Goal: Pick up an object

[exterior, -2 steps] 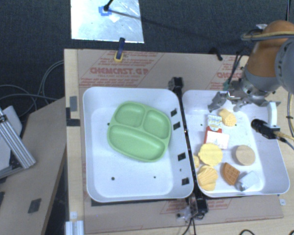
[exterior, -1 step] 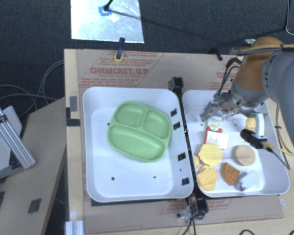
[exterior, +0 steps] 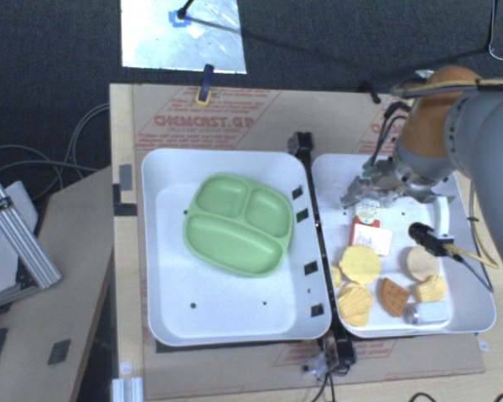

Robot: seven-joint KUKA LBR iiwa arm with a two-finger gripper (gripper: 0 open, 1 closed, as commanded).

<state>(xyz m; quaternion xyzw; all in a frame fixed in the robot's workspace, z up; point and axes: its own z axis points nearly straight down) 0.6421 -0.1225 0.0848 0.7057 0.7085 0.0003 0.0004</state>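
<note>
My gripper (exterior: 366,193) hangs low in the right bin (exterior: 478,308), directly over the small red-and-white carton (exterior: 367,213), likely lining up a pick, grip state unclear, while the green divided plate (exterior: 237,223) sits in the left bin (exterior: 163,308).

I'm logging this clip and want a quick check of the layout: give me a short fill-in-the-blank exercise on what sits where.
1. The green divided plate lies in the ____ bin.
2. That plate has ____ compartments.
3. The gripper hangs over the ____ bin, near its far end.
4. The round yellow food piece lies in the same bin as the ____ wedge.

Missing words: left; three; right; orange-brown
</note>
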